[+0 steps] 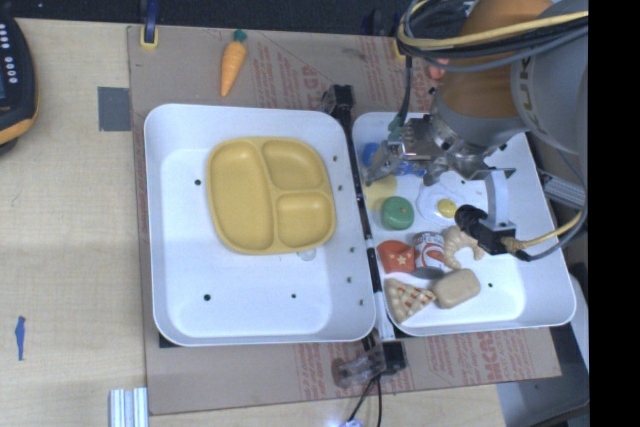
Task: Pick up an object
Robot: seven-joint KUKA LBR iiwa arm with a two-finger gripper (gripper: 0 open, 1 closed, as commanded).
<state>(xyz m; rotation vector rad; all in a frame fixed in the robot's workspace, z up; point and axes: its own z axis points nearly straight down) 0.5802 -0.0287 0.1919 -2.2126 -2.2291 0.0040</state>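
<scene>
The gripper [418,153] hangs low over the far part of the right bin [530,300]; whether it is released or clenched cannot be told. A green round toy [397,212] lies just in front of it, apart from it. Nearer the front edge sit a red piece [396,256], a pizza slice toy [408,296] and a tan bread-like piece [457,288]. The left bin [180,295] holds a yellow divided plate [270,194]. A toy carrot [232,63] lies on the bench beyond the bins.
</scene>
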